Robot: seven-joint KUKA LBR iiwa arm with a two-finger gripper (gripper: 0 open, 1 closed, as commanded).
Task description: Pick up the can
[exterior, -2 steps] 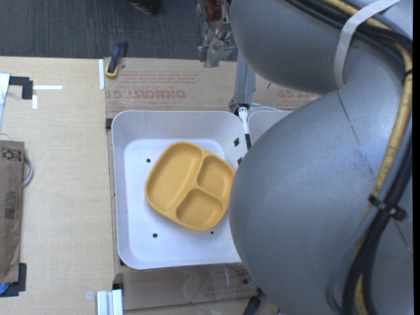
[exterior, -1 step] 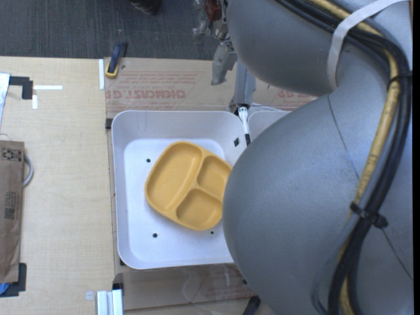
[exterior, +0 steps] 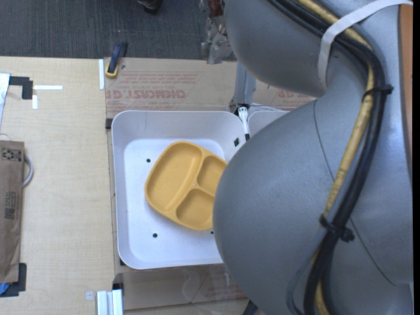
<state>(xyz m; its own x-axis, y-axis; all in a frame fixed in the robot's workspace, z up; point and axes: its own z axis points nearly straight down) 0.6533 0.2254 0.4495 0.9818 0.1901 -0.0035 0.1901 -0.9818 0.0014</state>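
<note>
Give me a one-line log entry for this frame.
arm: covers right bin | left bin: yellow divided plate | can: unseen | gripper: hidden

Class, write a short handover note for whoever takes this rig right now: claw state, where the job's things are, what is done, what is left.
Claw: hidden behind the arm, which covers most of the right bin; state cannot be told.
Can: I cannot place it from this view.
Left bin: holds a yellow divided tray, lying flat, its right edge under the arm.
Done: nothing confirmed; no pickup shown.
Left: find the can, grasp it, lift it.
</note>
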